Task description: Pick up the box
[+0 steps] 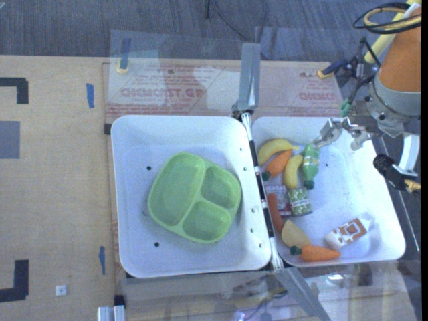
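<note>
two shallow white bins sit side by side; the left bin [127, 179] holds a green divided plastic tray [194, 197]. the small white and orange carton box [348, 233] lies in the right bin's [384, 206] near right corner. the metal two-finger gripper [339, 131] hovers over that bin's far edge, well apart from the box, fingers spread with nothing between them.

The arm [401, 65] is cut off by the right edge — just its orange band and wrist are in frame. Whether the gripper [340, 134] is parted is too small to tell. The box [289, 201] lies partly under the bottle [308, 164] and a banana [293, 170], its print unreadable. A carrot [273, 211] is half hidden along the bin wall [262, 199].
</note>
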Controlling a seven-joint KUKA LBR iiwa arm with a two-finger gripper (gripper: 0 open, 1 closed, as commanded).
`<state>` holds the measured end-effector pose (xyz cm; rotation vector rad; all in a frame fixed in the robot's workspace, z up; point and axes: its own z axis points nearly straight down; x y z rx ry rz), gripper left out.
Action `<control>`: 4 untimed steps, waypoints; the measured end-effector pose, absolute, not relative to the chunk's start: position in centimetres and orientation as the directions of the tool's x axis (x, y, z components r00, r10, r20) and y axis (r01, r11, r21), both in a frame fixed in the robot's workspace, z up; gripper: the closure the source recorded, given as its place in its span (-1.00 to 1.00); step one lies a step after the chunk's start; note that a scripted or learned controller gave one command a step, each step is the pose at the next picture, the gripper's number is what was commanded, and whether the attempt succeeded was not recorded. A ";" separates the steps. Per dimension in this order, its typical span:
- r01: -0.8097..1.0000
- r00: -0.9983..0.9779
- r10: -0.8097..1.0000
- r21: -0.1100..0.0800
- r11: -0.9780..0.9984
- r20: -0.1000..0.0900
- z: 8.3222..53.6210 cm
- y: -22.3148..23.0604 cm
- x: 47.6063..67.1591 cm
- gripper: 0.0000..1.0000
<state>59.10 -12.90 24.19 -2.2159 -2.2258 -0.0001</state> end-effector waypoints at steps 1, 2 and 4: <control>0.966 0.260 0.966 -0.002 -0.260 0.001 10.3 -13.6 56.0 -1.00; 0.929 0.370 0.929 0.006 -0.370 0.003 8.8 -16.4 53.7 -1.00; 0.707 0.708 0.707 -0.001 -0.708 -0.001 26.4 -10.1 55.6 1.00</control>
